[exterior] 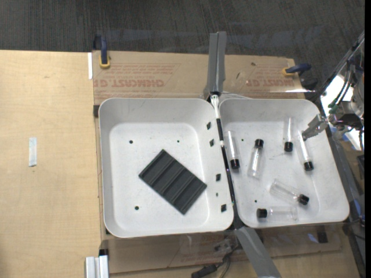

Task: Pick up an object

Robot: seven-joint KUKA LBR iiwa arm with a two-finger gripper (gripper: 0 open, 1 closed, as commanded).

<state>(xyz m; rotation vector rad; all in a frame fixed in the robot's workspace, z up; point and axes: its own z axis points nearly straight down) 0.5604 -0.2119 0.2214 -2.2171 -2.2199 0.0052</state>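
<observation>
While my pincer hovers, right bin's far-right rim.
Grip state I cannot tell; six capped vials lie below, dark ridged block left.

- Cardboard sheet under the two bins, well left of the gripper and farther back: red printed lettering, seen upside down and reversed. Reads roughly "CHEMCAST GP"; the smaller lines beneath it are too small to make out.
- Same cardboard, behind the right bin, up and just left of the gripper: a second patch of red print, upside down, too faint and small to read.
- No other legible text, numbers or labels on the bins, the vials or the dark ribbed tray.
</observation>
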